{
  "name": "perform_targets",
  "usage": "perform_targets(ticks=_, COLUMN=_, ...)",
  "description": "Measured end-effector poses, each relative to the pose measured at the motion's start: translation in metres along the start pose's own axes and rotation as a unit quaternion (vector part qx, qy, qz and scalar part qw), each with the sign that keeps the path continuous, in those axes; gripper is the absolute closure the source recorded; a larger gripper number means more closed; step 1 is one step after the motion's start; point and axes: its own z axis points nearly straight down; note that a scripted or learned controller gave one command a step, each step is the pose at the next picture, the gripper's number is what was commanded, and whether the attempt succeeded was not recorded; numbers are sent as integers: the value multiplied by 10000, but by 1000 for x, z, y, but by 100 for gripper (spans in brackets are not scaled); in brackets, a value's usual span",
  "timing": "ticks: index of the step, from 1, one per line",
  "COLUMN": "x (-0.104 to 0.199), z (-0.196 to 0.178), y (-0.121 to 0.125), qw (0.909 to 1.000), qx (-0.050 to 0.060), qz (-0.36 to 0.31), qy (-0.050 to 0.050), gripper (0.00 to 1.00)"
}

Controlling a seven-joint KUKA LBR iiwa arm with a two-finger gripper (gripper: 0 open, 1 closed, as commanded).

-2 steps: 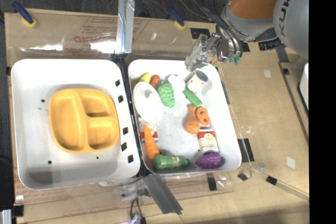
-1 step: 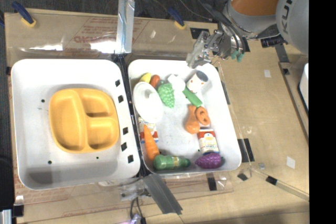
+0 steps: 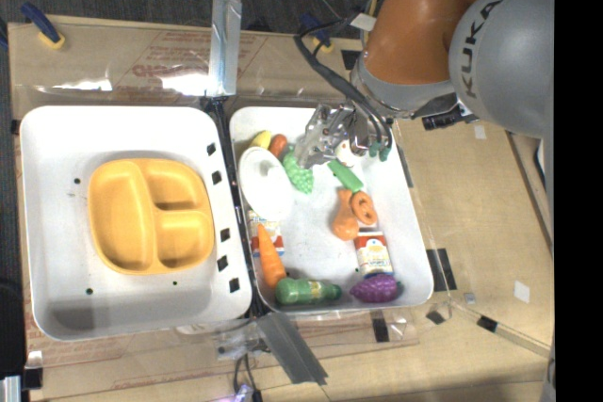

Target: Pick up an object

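A robot arm reaches into the right bin of toys.

The claw (image 3: 318, 143) hangs over the green grapes (image 3: 299, 174), near the white bowl (image 3: 263, 183). A carrot (image 3: 270, 261), a purple grape bunch (image 3: 375, 288) and a small bottle (image 3: 372, 253) lie in the right bin (image 3: 413, 231). The left bin (image 3: 47, 165) holds a yellow tray (image 3: 151, 213).

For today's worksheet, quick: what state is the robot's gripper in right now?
Gripper: above the right bin, near the green toy grapes; open or closed cannot be told.
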Motion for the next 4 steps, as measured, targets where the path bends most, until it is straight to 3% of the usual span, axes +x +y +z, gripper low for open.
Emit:
perform_targets(ticks=1, x=-35, z=-32, y=20, qw=9988, qx=4, qz=478, qy=-41, gripper=100)
perform_targets(ticks=4, x=-38, z=-66, y=21, qw=9991, qx=10, qz=410, qy=-107, gripper=100)
